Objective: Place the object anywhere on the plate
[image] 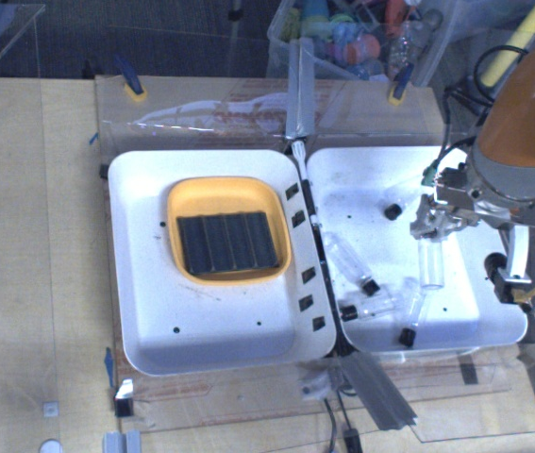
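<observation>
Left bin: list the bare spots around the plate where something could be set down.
In the left bin, bare white floor runs below the yellow plate toward the near rim, and in a narrower strip along its left side. The plate itself is crowded: a dark slatted block covers most of it, leaving just the yellow margin.

The table [31, 253] carried two white bins: the left bin [135, 281] touched the right bin [456, 324].
</observation>
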`<state>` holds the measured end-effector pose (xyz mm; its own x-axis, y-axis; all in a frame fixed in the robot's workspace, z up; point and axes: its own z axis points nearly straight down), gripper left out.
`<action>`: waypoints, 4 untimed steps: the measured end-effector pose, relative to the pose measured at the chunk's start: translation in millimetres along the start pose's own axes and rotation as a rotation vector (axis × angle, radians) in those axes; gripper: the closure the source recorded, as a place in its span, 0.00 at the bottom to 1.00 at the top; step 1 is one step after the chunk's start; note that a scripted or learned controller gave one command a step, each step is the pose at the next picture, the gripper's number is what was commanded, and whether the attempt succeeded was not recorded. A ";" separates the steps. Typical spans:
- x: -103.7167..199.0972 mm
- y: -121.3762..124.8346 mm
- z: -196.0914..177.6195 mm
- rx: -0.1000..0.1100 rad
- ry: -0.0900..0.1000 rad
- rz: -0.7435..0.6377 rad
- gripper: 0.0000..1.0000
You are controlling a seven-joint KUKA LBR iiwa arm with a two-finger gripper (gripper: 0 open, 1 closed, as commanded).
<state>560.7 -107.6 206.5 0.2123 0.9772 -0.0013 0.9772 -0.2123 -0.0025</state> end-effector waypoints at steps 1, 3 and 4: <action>0.0 0.0 -0.1 0.000 0.000 0.000 0.00; -79.6 119.4 -47.0 -0.008 -0.003 -0.638 0.00; -89.4 128.6 -182.4 -0.010 -0.004 -0.859 0.00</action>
<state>667.9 -222.2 388.8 -0.6014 0.7989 -0.0064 0.7989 0.6014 0.0041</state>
